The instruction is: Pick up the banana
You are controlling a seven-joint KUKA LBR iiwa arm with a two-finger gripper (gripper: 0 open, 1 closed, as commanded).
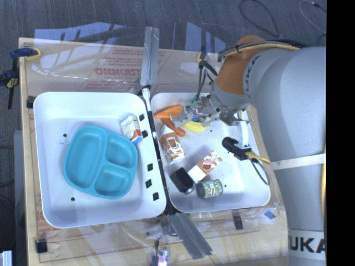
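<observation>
A: Left bin [50, 165]?
B: Holds a tray [100, 162], centre-left; small carton [131, 128] just beyond its far right corner, near the divider.
A: Right bin [252, 190]?
B: Carrots [169, 114] at far left. Banana [195, 127] just right of them, under the gripper [201, 114]. Box [172, 147] in front of the carrots. Packet [204, 166] mid-bin, dark block [182, 180] to its left, can [209, 189] in front of the packet, near the front wall.
A: Arm [288, 110]?
B: Enters from right, over the right bin's far right corner.
</observation>
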